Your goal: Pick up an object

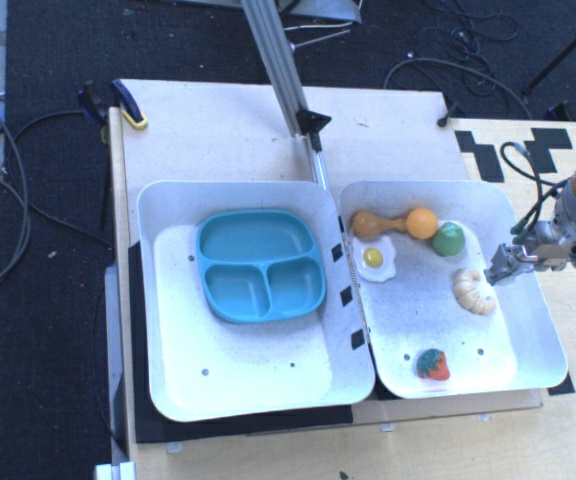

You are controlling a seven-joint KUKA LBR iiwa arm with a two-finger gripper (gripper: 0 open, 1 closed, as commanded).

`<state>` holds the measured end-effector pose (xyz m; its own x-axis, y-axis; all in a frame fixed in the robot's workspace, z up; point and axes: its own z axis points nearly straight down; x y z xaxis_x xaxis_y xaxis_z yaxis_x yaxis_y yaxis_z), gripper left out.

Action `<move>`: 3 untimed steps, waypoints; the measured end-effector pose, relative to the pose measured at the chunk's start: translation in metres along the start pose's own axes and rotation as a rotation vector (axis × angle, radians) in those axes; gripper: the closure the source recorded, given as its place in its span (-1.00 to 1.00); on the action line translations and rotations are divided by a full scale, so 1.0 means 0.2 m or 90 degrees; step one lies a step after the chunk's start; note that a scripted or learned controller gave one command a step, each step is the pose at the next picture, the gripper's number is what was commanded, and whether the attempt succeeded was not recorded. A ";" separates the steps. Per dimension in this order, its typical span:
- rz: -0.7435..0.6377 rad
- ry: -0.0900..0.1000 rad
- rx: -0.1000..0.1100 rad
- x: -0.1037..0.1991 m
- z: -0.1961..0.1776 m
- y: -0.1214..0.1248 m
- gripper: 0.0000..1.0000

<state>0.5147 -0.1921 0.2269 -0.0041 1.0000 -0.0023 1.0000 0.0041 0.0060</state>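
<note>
Your gripper (498,266) hangs at the right rim of the right-hand bin (528,358), just beside a pale, croissant-shaped pastry toy (474,292) that looks the likeliest pick. At this slant you cannot tell how far the jaws are parted, and nothing shows between them. The chief risk from here is a glancing contact: the pastry sits close to the bin's sloped right wall, so a descent that lands slightly off could nudge it along the floor or pin it against the wall instead of straddling it. Its curved, ridged back may also let one side slip off as the jaws close. The pastry lies on its side, cream with browner ridges, apart from its neighbours. Up and to the left of it you have a green ball (449,239) touching or nearly touching an orange ball (422,224), which seems joined by a thin neck to a brown lump (366,225), possibly a single dumbbell-like toy, though the view is too coarse to be sure. A fried-egg toy (375,261) lies flat below the brown end, and a red strawberry with a green cap (432,365) rests alone near the bin's front edge. The left-hand bin (168,358) holds a blue divided tray (262,265), well clear of your reach path. Both bins rest on the pale surface (218,128), and a misjudged sweep could bump the green ball as well.
</note>
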 end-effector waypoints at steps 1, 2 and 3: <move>0.000 0.000 -0.001 0.02 -0.30 0.04 1.00; -0.002 0.002 0.004 0.25 -0.25 0.06 1.00; -0.002 0.002 0.004 0.47 -0.24 0.04 1.00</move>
<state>0.5226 -0.0977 0.2743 -0.0071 1.0000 0.0006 1.0000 0.0071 -0.0007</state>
